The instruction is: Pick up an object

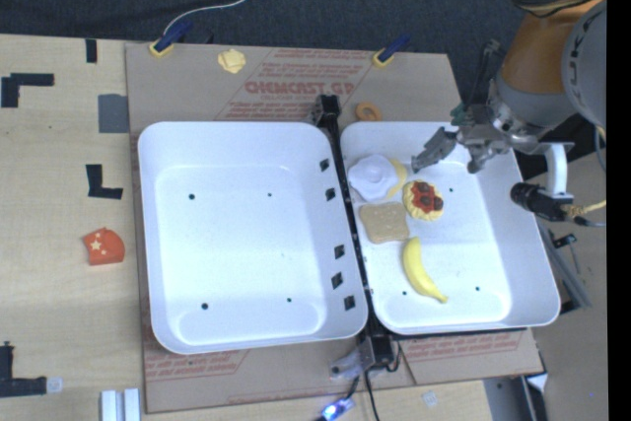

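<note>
Above the right bin (513, 306), near its back right corner, hangs the gripper (455, 158), fingers (430, 156) spread wide with nothing between them, tilted down toward the cluster of objects. Reached in from the right on the grey arm (552, 54) with its orange band, so the wrist sits over the far rim and leaves the objects in plain sight.

4 candidate objects grouped in the left half of that bin: a white cup-like piece (373, 177) against the divider, a small tart with red berries (424, 200) just beside it, a tan slice of bread (384, 223) touching or nearly touching both, and a banana (421, 271) lying apart toward the front. Closest to the open fingers: the tart, just below and to the left of the tips.

Probably still the approach stage, with no descent into the bin finished and no contact visible. Crowding at the back likely to hinder a clean closing on the tart or cup; the banana, alone on bare floor, likely the easier grasp though farther away.

Left bin (237, 242) bare white. Outside the bins, on the cardboard and bench: a yellow scrap (232, 61), a small ring (367, 112), a red piece (105, 246) well to the left.
</note>
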You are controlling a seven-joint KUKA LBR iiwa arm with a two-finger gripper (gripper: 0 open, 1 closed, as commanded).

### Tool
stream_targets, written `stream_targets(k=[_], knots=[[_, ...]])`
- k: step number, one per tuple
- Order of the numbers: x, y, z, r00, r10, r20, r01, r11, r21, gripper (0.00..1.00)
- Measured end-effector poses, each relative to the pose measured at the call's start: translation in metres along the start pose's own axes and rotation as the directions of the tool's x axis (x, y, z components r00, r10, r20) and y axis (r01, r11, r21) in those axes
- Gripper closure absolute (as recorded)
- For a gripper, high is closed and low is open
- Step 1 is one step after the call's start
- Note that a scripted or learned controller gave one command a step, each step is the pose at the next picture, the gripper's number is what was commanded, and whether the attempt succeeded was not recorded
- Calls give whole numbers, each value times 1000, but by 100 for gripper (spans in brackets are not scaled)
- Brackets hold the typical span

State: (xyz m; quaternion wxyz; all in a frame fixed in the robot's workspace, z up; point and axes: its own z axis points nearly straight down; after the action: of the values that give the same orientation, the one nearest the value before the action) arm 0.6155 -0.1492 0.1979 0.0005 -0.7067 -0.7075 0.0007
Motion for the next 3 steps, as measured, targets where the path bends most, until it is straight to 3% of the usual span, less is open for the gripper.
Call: stream_targets(k=[1,2,3], knots=[[-60,-30,92,1000,6,0,-6,1000,10,0],[-24,18,115,1000,-4,0,4,1000,-1,0],[-25,18,102,1000,-2,0,2,1000,-4,100]])
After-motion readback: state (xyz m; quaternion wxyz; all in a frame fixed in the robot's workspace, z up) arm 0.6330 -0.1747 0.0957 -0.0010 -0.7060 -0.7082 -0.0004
